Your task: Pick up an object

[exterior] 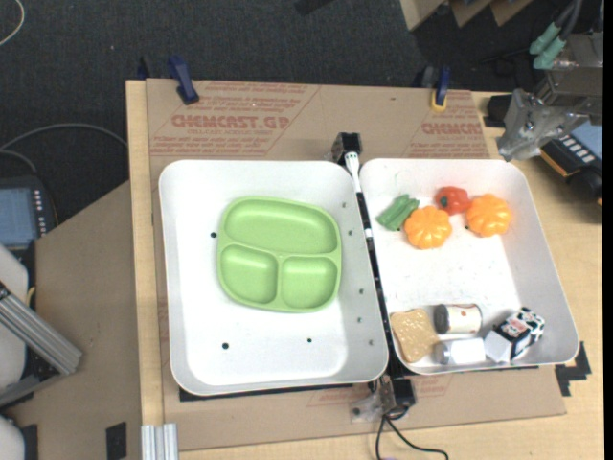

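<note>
My end effector [522, 132] sits at the upper right, above the far right corner of the right bin [546, 286], out past its rim and over the bench [287, 103]; it shows as a grey metal block, and I cannot tell from this angle how it is set, nor can I see anything gripped in it. The things I could pick up all lie in the right bin. Along its far side, a green pod-like piece [397, 211] lies tilted just left of an orange pumpkin-shaped toy [427, 227], with a small red piece [452, 198] behind and between that toy and a second orange pumpkin-shaped toy [489, 216] to its right; the four sit close together, some touching. Along the near side, a tan, speckled flat piece [413, 333] lies at the left, a small white cylinder with a dark end [456, 318] lies on its side just beside it, a white block [464, 353] lies in front of the cylinder, and a black-and-white checked cube [519, 332] sits at the right near the corner. The left bin [192, 333] holds a light green divided tray [279, 254] with three compartments, lying flat near the middle.
</note>
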Tool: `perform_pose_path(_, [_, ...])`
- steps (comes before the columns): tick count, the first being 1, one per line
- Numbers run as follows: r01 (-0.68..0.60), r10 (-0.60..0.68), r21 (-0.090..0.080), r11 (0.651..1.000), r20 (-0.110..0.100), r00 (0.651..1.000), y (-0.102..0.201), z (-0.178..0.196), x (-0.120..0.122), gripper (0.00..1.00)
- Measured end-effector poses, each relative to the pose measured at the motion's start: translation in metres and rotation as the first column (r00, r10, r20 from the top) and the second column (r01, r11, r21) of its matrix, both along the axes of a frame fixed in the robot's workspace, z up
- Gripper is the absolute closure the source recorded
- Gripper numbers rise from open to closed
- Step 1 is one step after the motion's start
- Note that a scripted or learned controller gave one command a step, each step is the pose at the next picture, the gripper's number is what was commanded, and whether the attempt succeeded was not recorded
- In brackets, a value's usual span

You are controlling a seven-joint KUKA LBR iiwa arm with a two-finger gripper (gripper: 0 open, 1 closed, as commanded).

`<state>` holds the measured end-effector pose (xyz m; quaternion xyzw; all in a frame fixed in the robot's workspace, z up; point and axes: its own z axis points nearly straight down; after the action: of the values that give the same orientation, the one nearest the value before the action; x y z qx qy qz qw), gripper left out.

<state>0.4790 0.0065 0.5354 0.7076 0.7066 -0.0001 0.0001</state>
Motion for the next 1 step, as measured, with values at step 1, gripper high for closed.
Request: perform_pose_path(1, [0.001,-0.001,0.000,1.000,-0.005,1.000,-0.0107,-0.0315,0.0002,1.00])
